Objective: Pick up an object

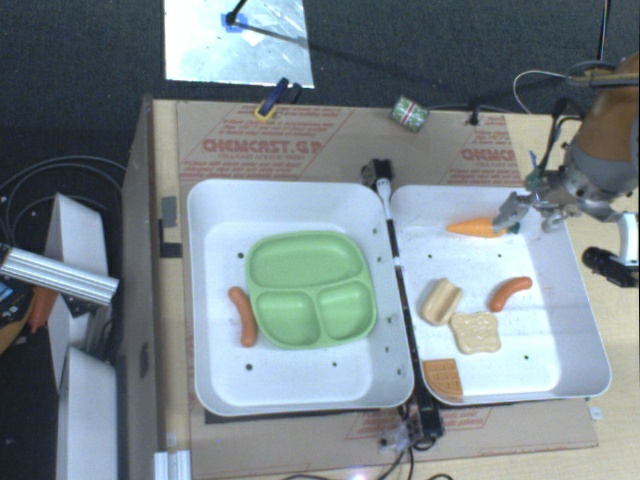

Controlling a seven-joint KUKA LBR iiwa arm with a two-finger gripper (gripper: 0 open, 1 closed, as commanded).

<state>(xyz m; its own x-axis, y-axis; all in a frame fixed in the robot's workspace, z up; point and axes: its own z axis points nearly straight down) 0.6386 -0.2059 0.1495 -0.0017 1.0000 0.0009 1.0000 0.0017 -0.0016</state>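
The two-finger gripper [528, 208] hangs beside the orange plastic carrot [476, 229] lying at the right white bin's [575, 333] far end; its finger spread I cannot tell; the tapered toy may roll or slip aside.

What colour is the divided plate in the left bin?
Light green plate, seen in the camera view.

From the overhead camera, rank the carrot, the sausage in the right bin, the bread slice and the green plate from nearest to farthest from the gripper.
Measured from the gripper at the right bin's far side:
1. Carrot, right beside the fingertips, far end of the right bin.
2. Right-bin sausage, mid bin.
3. Bread slice, nearer the bin's front.
4. Green plate, over in the left bin.
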